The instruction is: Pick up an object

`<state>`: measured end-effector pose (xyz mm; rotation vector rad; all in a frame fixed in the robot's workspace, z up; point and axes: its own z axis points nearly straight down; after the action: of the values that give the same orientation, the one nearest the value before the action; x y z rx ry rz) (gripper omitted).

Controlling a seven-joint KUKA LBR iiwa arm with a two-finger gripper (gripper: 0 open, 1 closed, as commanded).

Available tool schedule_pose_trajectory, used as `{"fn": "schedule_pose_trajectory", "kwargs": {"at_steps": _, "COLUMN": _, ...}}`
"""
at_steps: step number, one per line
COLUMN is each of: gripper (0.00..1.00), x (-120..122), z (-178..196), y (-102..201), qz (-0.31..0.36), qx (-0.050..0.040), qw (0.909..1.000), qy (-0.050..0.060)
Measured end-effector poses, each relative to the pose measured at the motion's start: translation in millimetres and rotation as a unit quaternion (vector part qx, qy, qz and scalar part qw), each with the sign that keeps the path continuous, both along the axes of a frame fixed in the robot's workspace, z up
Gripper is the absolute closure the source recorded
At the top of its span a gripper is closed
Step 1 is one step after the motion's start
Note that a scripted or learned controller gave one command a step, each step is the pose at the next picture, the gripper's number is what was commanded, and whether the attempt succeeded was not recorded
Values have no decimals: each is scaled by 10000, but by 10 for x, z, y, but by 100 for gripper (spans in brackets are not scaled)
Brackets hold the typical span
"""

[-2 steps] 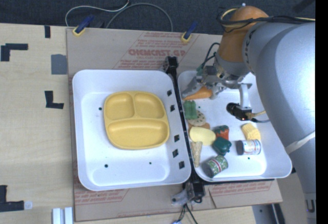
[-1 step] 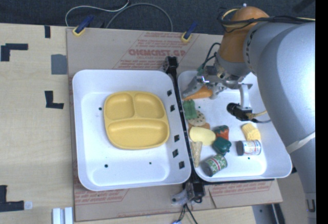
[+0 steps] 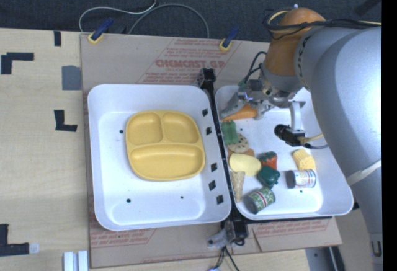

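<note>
My gripper [image 3: 240, 101] hangs low over the far left corner of the right bin [image 3: 335, 196], reached down from the grey arm with the orange band [image 3: 291, 46]. Directly below and touching it in this view lies an orange carrot-like piece [image 3: 244, 113]. Whether that piece is gripped is hidden by the wrist. Nearer the camera, along the bin's left side, lie a green piece [image 3: 231, 133], a speckled tan piece [image 3: 239, 144] and a pale yellow piece [image 3: 245, 164].
Also in the right bin are a red-and-green piece [image 3: 268, 158], a dark green piece [image 3: 270, 175], a green can [image 3: 260, 199], a small white-and-red can [image 3: 302, 178] and a yellow piece [image 3: 303, 158]. The left bin [image 3: 105, 201] holds a yellow divided plate [image 3: 165, 144].
</note>
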<state>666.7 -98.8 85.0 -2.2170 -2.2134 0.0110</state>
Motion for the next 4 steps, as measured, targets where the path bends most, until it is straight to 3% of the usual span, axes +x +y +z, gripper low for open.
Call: {"fn": "schedule_pose_trajectory", "kwargs": {"at_steps": 4, "gripper": 0, "x": -1, "z": 1, "y": 11, "qz": -8, "qx": -18, "qw": 10000, "qy": -4}}
